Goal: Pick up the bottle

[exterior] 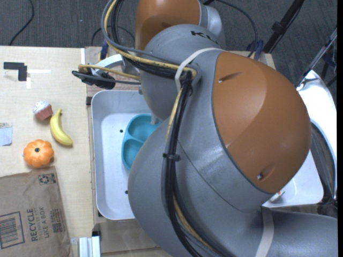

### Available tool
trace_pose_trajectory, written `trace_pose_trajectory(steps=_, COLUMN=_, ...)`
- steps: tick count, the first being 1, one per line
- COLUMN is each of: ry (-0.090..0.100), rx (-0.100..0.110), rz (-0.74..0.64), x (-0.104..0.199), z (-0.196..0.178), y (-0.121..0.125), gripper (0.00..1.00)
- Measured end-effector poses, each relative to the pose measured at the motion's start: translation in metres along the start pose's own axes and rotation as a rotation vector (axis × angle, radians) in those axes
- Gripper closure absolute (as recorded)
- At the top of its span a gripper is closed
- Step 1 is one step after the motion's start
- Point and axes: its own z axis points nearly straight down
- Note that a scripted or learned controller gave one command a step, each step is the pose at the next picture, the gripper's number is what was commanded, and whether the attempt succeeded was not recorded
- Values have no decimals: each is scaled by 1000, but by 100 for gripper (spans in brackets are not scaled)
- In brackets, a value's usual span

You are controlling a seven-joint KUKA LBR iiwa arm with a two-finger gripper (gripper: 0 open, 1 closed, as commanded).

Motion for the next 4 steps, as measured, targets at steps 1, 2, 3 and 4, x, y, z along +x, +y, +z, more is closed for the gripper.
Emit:
trace_pose_trajectory(steps=1, ry=-4, rx=-2, rz=-1, x=-35, z=25, y=68, gripper=0)
trace_pose_trajectory(steps=2, ry=-5, rx=-1, rz=-46, x=-90, z=3, y=155, gripper=0)
trace_pose_trajectory(steps=3, ry=-1, rx=-1, rz=-51, x=-92, z=6, y=3, gripper=0)
trace_pose_trajectory(steps=4, ry=-5, rx=-2, rz=-190, x=-141, z=103, y=-26, gripper=0)
